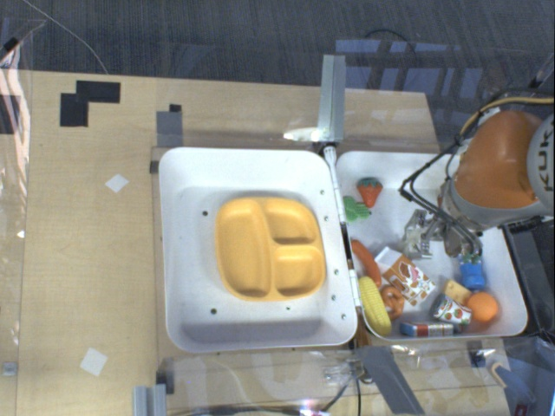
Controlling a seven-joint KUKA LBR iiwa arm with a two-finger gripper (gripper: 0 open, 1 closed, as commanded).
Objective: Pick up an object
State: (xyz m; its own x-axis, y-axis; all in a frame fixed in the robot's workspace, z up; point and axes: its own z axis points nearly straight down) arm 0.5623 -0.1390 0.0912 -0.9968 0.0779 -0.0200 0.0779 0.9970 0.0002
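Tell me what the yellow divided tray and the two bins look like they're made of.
Yellow divided tray: likely moulded plastic, matte, with rounded compartment edges and soft, even shading. Left bin and right bin: seemingly thin formed white plastic, smooth and slightly glossy, with rounded corners and small dark holes; painted metal can't be ruled out.

I can read almost nothing here. On the grey housing of my arm, at the right edge, a piece of dark lettering shows, something like a "K" and part of another letter, cut off by the frame, so I can't make out a whole word. The small patterned packet in the right bin carries printed red and white decoration, but it is too small and blurred for me to pick out any letters. The little printed cup beside the orange is the same: markings, nothing legible.
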